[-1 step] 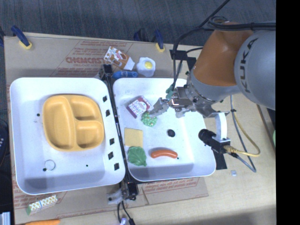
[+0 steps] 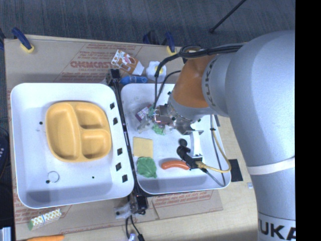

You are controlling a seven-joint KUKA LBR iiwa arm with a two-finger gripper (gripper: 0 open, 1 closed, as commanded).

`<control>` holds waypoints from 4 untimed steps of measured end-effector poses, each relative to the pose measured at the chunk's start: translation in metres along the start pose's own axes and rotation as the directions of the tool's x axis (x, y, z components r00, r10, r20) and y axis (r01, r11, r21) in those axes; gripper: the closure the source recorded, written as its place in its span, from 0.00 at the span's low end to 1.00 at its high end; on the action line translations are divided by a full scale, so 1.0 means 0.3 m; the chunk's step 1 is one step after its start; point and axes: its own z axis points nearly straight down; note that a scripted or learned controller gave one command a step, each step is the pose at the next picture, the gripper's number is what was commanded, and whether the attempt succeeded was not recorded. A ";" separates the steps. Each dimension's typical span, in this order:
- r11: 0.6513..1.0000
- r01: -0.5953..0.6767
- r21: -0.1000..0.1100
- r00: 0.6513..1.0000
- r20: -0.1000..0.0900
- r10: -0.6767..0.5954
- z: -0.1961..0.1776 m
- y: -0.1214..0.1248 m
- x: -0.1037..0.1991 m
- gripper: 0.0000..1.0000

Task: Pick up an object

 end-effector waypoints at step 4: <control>0.999 -0.043 0.020 0.999 0.005 0.043 -0.051 0.225 -0.013 1.00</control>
